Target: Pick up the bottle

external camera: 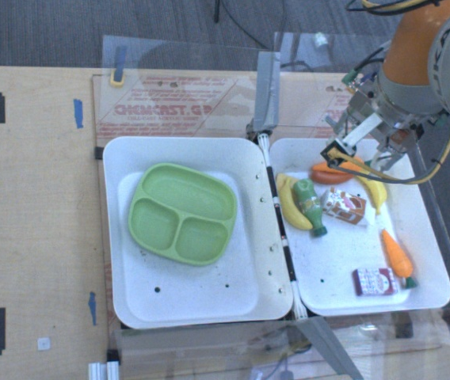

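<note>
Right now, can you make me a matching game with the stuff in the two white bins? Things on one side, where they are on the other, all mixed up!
Things:
1. green divided plate
2. green bottle
3. carrot
4. red and white packet

Places:
A. near the right bin's front edge
B. lying beside the banana
C. in the left bin
D. near the right bin's right side

Pairs: 1-C, 2-B, 3-D, 4-A

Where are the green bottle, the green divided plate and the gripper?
green bottle [310, 207]: camera view, on its body.
green divided plate [182, 212]: camera view, on the central ridge between compartments.
gripper [337, 157]: camera view, at its fingertips.
</note>
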Robot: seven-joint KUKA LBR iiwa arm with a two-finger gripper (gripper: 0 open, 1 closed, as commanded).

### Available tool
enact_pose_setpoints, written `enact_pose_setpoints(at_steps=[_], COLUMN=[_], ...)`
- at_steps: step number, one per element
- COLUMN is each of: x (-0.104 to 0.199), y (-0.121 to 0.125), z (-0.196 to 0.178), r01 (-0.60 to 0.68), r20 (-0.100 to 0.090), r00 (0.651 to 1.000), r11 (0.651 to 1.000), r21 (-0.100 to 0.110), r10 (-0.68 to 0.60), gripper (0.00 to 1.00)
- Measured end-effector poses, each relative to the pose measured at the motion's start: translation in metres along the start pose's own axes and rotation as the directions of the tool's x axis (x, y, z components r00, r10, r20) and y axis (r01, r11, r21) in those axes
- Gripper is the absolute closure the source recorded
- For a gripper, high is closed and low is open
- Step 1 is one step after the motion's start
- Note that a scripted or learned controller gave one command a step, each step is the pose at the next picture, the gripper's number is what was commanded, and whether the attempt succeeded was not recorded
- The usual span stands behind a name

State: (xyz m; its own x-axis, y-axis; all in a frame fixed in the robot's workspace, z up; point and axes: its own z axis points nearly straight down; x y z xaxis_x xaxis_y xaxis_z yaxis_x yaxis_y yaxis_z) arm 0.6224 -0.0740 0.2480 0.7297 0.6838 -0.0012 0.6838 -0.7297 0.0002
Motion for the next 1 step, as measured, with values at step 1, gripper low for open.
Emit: enact_pose_setpoints(at_steps=[1], x=[0.0565], y=[-0.0475], z=[0.064], r01=[0.077], r20=[0.001], r00=[0.997], r11=[0.997], r21=[0.005], r10=[-0.077], gripper=[0.0])
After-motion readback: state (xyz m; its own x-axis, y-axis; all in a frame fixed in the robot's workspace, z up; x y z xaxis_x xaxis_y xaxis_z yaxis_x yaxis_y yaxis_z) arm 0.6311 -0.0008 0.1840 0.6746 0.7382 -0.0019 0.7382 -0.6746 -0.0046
